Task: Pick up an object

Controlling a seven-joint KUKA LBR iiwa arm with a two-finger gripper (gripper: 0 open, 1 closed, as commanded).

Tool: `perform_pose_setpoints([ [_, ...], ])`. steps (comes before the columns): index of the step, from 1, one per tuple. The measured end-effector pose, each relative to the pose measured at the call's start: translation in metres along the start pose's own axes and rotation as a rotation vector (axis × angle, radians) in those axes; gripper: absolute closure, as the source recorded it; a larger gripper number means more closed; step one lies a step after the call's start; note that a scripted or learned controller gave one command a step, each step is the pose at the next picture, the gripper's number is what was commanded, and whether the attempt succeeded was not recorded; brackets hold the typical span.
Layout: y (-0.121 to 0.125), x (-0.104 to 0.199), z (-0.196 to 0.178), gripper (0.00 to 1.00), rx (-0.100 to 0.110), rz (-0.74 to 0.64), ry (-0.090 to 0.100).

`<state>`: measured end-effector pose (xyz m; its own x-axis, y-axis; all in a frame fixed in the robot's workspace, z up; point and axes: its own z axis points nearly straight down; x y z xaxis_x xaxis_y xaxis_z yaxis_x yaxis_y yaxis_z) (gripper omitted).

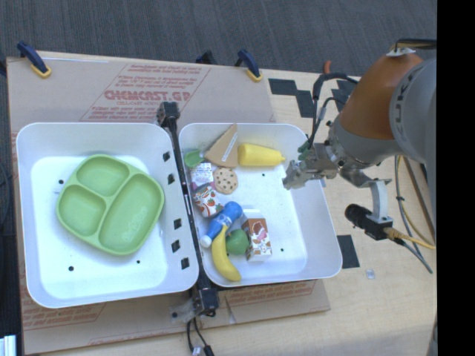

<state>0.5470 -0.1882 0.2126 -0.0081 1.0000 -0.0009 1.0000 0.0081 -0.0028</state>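
1. Leftmost, the left bin (30, 221) holds a green divided plate (111, 205), lying flat.
2. Next, the right bin (315, 228) carries a cluster on its left half: a banana (223, 256), a blue bottle (225, 218), a small carton (257, 238), a cookie (225, 179), a tan wedge (223, 148) and a yellow piece (259, 155).
3. Further right, the claw (297, 175) hangs over that bin's right rim, apart from every object; whether it is clenched or released cannot be told.
4. Both bins rest on cardboard on the desk (386, 288).
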Motion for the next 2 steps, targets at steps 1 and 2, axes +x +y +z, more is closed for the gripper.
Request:
perform_pose_setpoints([
  [1,-0.020,0.016,-0.009,1.00,0.001,-0.001,0.001],
  [2,-0.004,-0.004,-0.009,1.00,-0.002,0.003,0.001],
])
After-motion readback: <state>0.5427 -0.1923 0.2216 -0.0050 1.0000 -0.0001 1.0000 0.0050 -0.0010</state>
